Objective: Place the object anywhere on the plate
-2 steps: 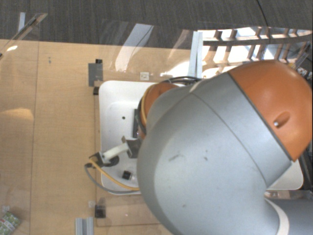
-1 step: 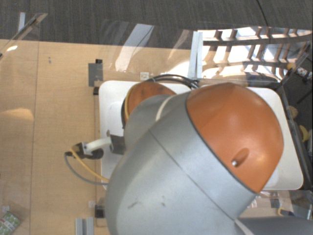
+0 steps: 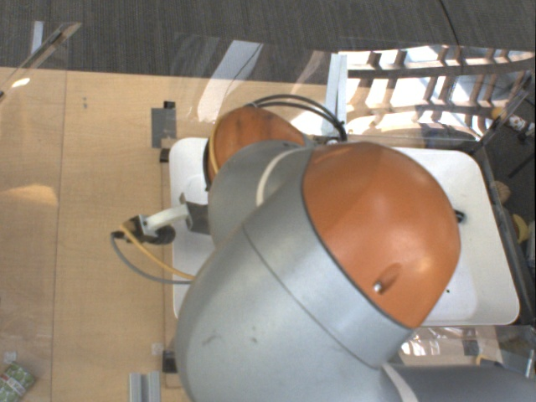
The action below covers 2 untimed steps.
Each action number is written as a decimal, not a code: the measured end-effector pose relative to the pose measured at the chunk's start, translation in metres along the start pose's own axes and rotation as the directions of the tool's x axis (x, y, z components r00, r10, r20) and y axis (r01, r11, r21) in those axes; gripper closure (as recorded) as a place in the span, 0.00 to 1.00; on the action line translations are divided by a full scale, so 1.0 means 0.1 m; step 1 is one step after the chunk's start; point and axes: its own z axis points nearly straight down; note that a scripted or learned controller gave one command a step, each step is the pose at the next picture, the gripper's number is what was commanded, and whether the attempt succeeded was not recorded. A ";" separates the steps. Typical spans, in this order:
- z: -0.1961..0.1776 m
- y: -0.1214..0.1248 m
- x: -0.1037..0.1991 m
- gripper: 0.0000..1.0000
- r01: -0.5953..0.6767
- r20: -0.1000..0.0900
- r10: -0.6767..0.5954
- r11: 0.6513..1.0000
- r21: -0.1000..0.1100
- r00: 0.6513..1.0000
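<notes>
Starting far out from the orange cap (image 3: 385, 233), which I take as my landmark, the wooden surface (image 3: 75, 224) lies bare and tells me little. Nearer the cap, a white fitting (image 3: 163, 221) pokes out from under the arm with a grey cable (image 3: 134, 262) and a yellow one looping below it. I read that as hose and wiring hung loose so the wrist can turn, though I cannot make out what it feeds. Just beyond it, still on the far side from the cap, a strip of the left bin (image 3: 186, 153) shows as a white edge. A smaller orange band (image 3: 243, 136) sits over that bin, so I judge the arm (image 3: 276, 308) is bent down into it, either working at the object or carrying it toward the plate. Which of those it is I cannot say. The cap and the grey casing beneath it sit so close to the camera that they cover most of both bins. So I cannot tell whether the hand is apart, together or clamped on anything, and I cannot tell where the object lies or where the plate stands; I judge both are somewhere under the arm's bulk. Past the cap, the right bin (image 3: 494, 249) shows a bare white floor and rim. Above the cap, a slatted metal frame (image 3: 435, 65) catches glare and is hard to read.
</notes>
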 end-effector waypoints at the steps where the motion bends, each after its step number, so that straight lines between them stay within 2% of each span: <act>1: -0.11 0.00 0.01 1.00 0.002 -0.004 -0.002 1.000 0.001 1.000; 2: 0.03 0.23 0.91 1.00 0.031 0.004 -0.031 1.000 0.000 1.000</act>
